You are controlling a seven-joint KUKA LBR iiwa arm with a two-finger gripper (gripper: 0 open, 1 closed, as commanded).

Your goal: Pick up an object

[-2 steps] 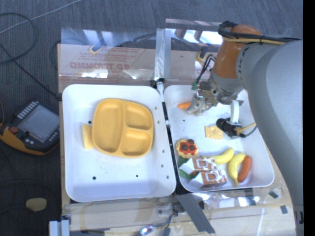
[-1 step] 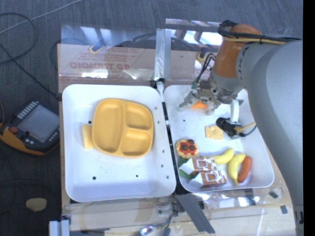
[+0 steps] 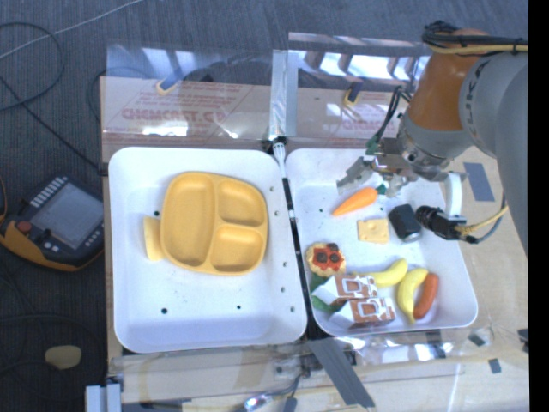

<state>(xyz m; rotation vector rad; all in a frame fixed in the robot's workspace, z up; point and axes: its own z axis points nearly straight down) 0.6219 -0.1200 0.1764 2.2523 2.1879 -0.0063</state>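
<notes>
The pincer point(image 3: 377, 172) hangs open just above the carrot point(image 3: 356, 201) in the right bin point(image 3: 467, 312); best to lower straight, straddle its middle, then close.

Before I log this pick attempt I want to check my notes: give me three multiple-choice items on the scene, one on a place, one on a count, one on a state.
1. Where is the yellow three-compartment plastic tray?
A. left white bin
B. right white bin
C. on the floor

2. How many yellow toy bananas lie in the right white bin?
A. none
B. two
C. five

3. How does the orange toy carrot lie?
A. flat on the bin floor
B. standing on its tip
C. on the tray

Answers:
1 A, it sits on the left white bin floor.
2 B, two lie near the front corner.
3 A, it lies flat just below the gripper.
</notes>
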